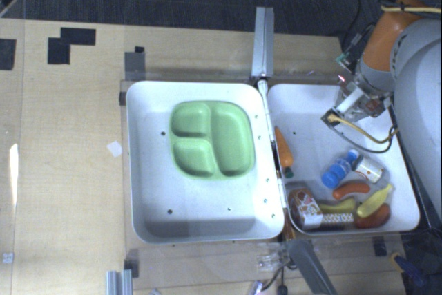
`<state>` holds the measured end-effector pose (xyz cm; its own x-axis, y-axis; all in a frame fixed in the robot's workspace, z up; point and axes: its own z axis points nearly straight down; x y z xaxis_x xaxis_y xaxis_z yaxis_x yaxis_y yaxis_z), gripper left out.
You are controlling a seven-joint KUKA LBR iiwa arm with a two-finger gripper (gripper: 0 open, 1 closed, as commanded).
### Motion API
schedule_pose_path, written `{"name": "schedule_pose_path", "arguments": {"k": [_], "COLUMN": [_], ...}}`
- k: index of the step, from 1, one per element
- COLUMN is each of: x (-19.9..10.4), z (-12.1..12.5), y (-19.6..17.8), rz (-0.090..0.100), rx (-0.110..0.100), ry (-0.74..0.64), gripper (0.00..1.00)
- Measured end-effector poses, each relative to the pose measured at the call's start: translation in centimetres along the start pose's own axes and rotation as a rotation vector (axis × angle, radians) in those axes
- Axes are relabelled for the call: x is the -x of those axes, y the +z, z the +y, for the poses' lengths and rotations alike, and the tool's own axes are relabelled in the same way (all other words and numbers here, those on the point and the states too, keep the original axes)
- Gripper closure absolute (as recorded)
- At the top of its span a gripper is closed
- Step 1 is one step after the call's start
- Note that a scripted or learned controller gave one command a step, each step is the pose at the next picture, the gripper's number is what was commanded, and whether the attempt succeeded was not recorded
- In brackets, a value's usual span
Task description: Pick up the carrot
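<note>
Right bin (304,103): carrot (283,148) beside wall

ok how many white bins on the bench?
2. Left bin holds the green divided plate. Right bin holds the carrot against its left wall and a cluster of items along its near edge.

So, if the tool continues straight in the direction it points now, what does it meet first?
Probably the bare floor of the right white bin. The tool points down and left, above the orange carrot and apart from it. Depth is unclear.
</note>
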<state>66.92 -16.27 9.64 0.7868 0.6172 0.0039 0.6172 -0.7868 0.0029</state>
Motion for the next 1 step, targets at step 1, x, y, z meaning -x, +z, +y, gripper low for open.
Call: {"name": "schedule_pose_path", "arguments": {"k": [1], "x": [4.28], "z": [-0.08], "y": [-8.71], "rz": [0.000], "rx": [0.001], "ry": [0.055], "gripper": [1.00]}}
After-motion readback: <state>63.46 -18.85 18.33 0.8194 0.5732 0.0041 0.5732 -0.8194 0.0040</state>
